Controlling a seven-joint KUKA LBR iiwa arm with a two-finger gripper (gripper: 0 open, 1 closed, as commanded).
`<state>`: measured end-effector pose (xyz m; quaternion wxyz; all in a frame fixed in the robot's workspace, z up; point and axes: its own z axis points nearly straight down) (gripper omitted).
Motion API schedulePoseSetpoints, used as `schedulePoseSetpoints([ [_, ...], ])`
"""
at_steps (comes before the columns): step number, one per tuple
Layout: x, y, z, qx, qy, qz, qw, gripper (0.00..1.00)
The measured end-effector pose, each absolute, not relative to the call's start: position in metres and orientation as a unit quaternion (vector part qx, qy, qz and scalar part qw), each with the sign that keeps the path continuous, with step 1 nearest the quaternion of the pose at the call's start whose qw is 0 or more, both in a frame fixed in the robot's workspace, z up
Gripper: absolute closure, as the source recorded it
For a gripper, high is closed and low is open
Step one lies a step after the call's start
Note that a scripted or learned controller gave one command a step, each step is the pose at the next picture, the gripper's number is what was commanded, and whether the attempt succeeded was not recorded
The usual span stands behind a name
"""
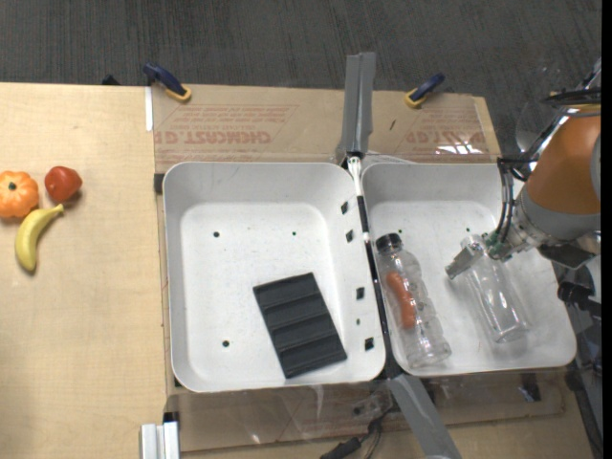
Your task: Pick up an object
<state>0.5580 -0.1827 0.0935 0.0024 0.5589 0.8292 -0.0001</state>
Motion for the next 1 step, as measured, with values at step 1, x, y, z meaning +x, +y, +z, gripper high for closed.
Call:
schedulePoseSetpoints([
  [1, 0.5538, -0.1719, 0.1956, 0.584, 0.811, -0.0005, 0.001, 0.0],
])
